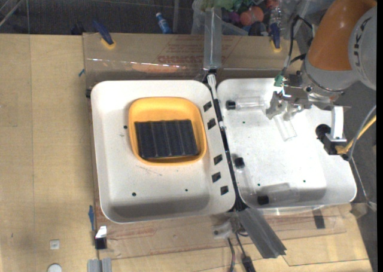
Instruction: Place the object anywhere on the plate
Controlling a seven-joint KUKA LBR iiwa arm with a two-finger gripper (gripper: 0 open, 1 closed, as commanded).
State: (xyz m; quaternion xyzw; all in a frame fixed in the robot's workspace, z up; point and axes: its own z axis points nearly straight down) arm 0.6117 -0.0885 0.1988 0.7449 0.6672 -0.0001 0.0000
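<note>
While the object stays unclear, these hold:
Object: possibly the clear piece (288,128) in the right bin (311,175), under the gripper (281,108).
Gripper: whether it grips anything, I cannot tell.
Plate (166,109): left bin (114,169), well apart.
Advice: confirm a grasp, lift clear of the divider (222,139).

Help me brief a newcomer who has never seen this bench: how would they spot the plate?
Start with the two white bins and take the left bin. The plate lies in its upper middle: a rounded square dish, orange-yellow, bearing a dark ribbed slab, the one strongly coloured thing in the bins.
</note>
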